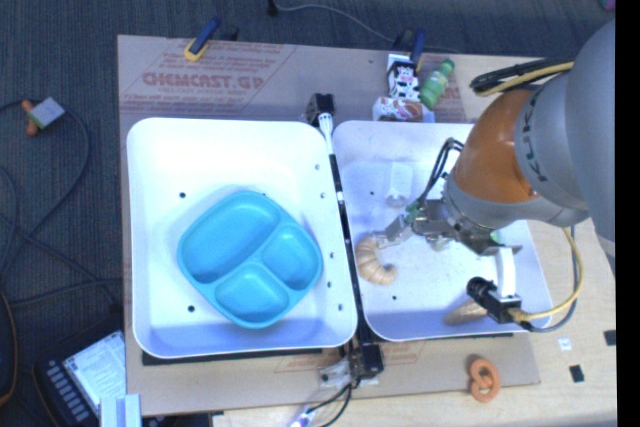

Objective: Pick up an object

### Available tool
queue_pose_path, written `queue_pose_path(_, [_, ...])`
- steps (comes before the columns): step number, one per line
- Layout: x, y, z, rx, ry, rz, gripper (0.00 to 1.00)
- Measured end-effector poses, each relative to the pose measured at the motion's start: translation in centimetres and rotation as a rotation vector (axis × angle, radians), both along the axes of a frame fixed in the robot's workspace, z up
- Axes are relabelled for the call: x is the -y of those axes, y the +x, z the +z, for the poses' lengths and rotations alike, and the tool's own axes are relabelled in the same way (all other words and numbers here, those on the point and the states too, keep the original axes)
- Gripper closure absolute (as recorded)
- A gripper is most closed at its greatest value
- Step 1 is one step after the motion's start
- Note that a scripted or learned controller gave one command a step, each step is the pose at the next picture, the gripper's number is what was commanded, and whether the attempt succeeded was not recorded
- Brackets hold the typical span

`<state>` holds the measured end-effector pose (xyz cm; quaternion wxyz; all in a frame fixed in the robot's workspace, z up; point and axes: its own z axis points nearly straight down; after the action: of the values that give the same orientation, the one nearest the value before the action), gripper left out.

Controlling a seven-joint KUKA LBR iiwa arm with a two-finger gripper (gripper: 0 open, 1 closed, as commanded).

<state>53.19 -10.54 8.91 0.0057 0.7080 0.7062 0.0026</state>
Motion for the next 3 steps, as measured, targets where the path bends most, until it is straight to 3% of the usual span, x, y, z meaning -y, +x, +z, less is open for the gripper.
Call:
queue_pose_path(1, [2.5,8.2,4.6,-0.010,0.002,0.004,0.00])
queue_pose_path(2, [0.7,3.8,-0.2,-0.006,0.003,0.002,0.00])
queue_pose_path(3, [8.4,-1.4,3.2,-0.013,0.005,0.004,0.00])
